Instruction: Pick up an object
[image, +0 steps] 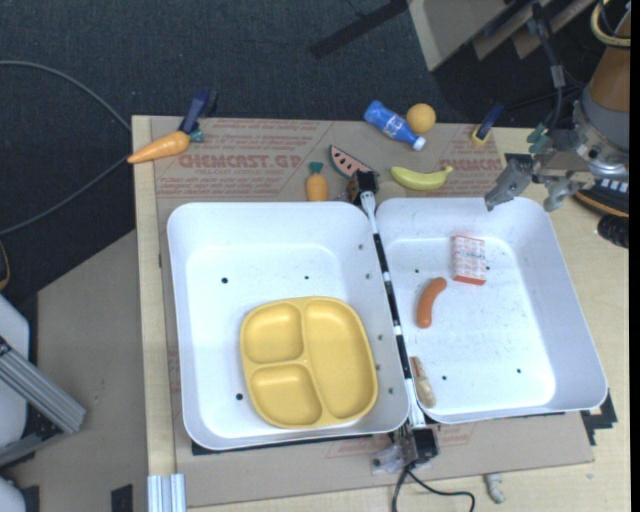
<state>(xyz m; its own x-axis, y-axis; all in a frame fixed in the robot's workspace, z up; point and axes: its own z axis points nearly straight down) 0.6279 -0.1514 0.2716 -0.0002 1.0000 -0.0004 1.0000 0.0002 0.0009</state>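
Observation:
In the right bin (560, 330) an orange-red sausage (430, 301) lies near the middle-left. A small white and red packet (468, 259) lies just behind it. A brownish stick-like item (422, 382) rests against that bin's left wall near the front. My gripper (528, 190) hangs over the back rim of the right bin, behind and to the right of the packet. It is open, its two fingers spread wide with nothing between them.
The left bin (200, 260) holds a yellow divided plate (308, 360). Behind the bins lie a banana (420, 178), a blue bottle (393, 124), an orange ball (421, 117), a watermelon slice (345, 160) and a carrot (158, 148).

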